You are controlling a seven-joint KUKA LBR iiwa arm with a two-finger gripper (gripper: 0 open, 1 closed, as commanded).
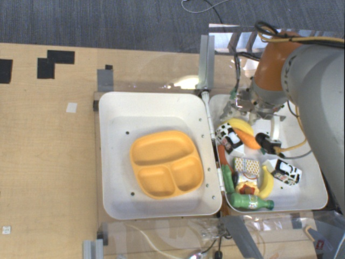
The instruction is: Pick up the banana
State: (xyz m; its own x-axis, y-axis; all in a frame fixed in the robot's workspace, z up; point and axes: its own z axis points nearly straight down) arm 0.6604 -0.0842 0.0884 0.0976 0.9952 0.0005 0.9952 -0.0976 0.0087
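Observation:
Two yellow banana-like pieces lie in the right bin [318,198]. One banana [241,126] rests near the bin's upper left, against an orange carrot [249,140]. A smaller banana [266,181] lies lower down, near the front. My gripper [254,112] hangs low over the back of the right bin, just above and right of the upper banana, under the orange-banded wrist [274,63]. The wrist body hides what is between the gripper's tips.
The left bin [116,161] holds a yellow divided plate [166,163]. Crowded in the right bin are two black-and-white toys [229,136] [287,172], a patterned box [247,166], a green bottle [251,202] and a green piece [228,179]. The bulky grey arm [321,90] overhangs the bin's right side.

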